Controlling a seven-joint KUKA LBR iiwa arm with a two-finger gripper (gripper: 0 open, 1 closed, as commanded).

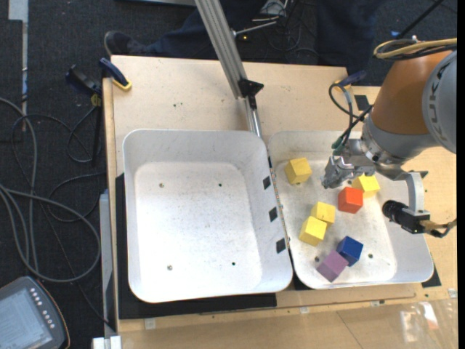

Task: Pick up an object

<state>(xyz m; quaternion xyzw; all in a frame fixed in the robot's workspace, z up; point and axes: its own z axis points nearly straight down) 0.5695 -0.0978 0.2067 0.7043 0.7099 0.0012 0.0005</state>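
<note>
End effector low in the right bin, grip state impossible to tell, orange cube just beside it toward the near rim, yellow cube to its left

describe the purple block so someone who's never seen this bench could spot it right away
Look in the right bin, the one holding the blocks. At its near edge, next to the blue block, sits the purple block. It is the only purple one there.

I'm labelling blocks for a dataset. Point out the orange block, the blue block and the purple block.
orange block (350, 199), camera view, top face.
blue block (350, 248), camera view, top face.
purple block (333, 265), camera view, top face.
</note>
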